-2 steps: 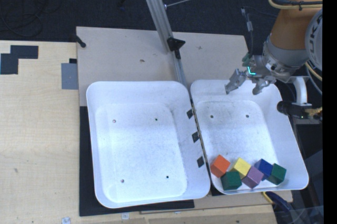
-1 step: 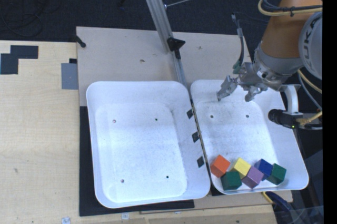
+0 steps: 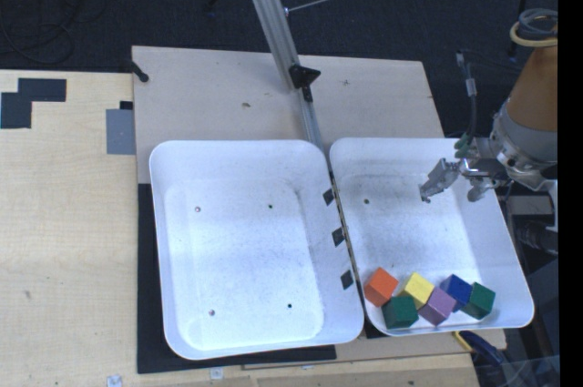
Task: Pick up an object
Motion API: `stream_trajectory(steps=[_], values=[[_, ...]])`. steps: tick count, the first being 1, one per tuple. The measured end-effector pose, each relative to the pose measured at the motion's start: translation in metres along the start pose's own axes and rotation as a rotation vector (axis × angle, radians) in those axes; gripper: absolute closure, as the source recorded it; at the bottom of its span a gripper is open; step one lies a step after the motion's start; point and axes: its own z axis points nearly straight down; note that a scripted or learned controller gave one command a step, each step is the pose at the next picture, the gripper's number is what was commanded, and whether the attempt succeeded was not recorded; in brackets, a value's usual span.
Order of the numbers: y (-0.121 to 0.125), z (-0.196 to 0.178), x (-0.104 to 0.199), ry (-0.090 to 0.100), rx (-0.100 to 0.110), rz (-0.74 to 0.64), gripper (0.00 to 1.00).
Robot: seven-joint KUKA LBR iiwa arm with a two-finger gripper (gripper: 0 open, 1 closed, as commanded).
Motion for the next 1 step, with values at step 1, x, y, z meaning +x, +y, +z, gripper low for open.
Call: stream_trajectory(steps=[1], values=[[-0.0682,0.1131,-0.0359,0.005,0.008,-0.002,0.0]])
